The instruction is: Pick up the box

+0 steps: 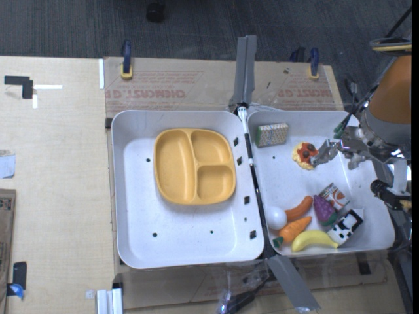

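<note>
A small grey-green box (272,134) lies at the back left corner of the right bin (288,182), close to the divider. My gripper (338,157) hangs over the right bin's back right part, well to the right of the box and apart from it. Its fingers stand open with nothing between them. The left fingertip (323,154) is right beside a small round pizza toy (304,154).
The front of the right bin holds a white egg (275,215), two orange carrots (296,218), a banana (312,241), purple grapes (324,209), a small carton (335,195) and a black-and-white toy (345,226). A yellow divided plate (194,165) sits in the left bin (131,195).
</note>
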